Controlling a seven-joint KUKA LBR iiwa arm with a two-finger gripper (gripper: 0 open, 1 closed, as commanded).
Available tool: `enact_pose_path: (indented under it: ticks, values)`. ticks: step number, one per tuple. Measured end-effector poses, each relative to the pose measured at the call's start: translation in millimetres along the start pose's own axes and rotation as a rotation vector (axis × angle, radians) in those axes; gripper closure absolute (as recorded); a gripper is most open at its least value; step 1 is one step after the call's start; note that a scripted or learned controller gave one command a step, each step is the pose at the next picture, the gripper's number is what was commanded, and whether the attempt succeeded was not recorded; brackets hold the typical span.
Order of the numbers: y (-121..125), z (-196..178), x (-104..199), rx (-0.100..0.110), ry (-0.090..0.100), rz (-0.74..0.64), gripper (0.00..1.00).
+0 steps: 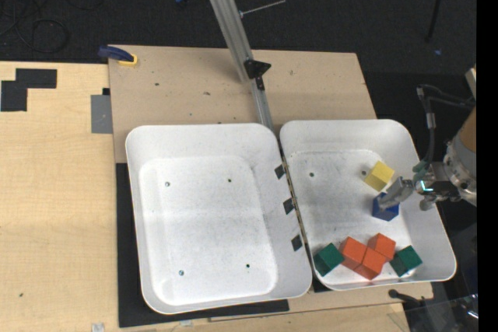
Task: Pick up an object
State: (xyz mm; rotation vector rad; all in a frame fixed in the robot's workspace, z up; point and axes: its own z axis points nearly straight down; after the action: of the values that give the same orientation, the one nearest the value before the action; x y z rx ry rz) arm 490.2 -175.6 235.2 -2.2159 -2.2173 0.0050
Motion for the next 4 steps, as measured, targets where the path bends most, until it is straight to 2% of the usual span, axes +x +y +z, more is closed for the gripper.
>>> enact_pose_path:
  ticks: [1,3,4]
  values:
    - [0.6,-1.8,-0.7,-0.005,-0.001,0.004,0.00]
    - [3.5,123.5,3.1,0.002,0.001,0.003,0.00]
    - [3.9,143.4,3.4,-0.004,0.000,0.005,0.00]
